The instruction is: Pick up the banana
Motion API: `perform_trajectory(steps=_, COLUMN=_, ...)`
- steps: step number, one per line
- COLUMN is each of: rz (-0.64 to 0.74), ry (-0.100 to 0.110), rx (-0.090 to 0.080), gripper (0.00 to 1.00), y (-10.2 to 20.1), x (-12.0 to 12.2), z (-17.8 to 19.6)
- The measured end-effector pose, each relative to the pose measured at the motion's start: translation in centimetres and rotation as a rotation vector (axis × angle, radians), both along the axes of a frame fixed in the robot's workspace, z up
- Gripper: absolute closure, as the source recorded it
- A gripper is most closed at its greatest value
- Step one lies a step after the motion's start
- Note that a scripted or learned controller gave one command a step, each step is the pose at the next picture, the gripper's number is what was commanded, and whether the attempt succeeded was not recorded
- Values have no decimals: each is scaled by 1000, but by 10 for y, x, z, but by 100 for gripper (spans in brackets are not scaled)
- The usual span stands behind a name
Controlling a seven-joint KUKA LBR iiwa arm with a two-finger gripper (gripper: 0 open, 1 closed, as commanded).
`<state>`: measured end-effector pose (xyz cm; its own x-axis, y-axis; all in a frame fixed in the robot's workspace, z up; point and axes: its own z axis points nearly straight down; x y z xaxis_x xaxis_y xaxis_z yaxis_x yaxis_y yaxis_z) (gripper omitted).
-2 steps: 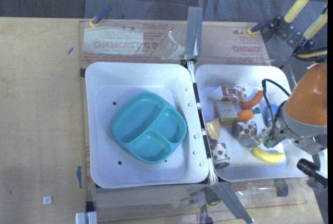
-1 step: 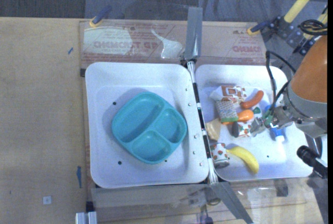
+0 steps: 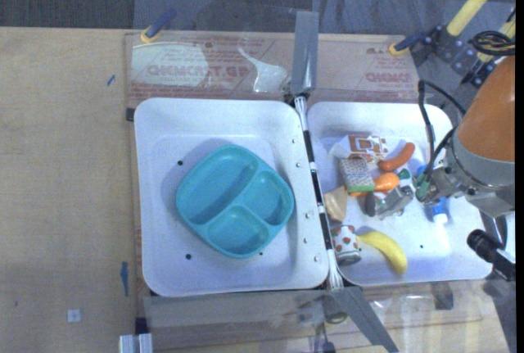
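While the gripper (image 3: 399,200) hangs low in the right bin (image 3: 458,261), among the clutter just above the banana (image 3: 386,248), its fingers look slightly spread w/ nothing visibly pinched, though detail is too small to be sure. Banana lies at that bin's front edge, a small cup (image 3: 347,245) just left of it, apart from the gripper. Judgement: approach should drop straight over banana's mid-section, jaws across its narrow width, clear of cup and bin wall; grasp not yet made. Count: 1 banana, 1 cup, 1 sausage (image 3: 397,156) behind banana, 2 bins, 1 teal tray (image 3: 235,201) in the left bin (image 3: 155,179).
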<state>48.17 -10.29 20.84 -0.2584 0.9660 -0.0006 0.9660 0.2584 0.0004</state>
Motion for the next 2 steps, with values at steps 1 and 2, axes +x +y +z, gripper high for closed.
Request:
perform_trajectory(steps=1, rz=100, ry=-20, rx=-7, gripper=0, y=-13, x=5, z=-116)
perform_trajectory(steps=2, rz=99, ry=-20, rx=-4, gripper=100, y=-12, x=5, z=-106)
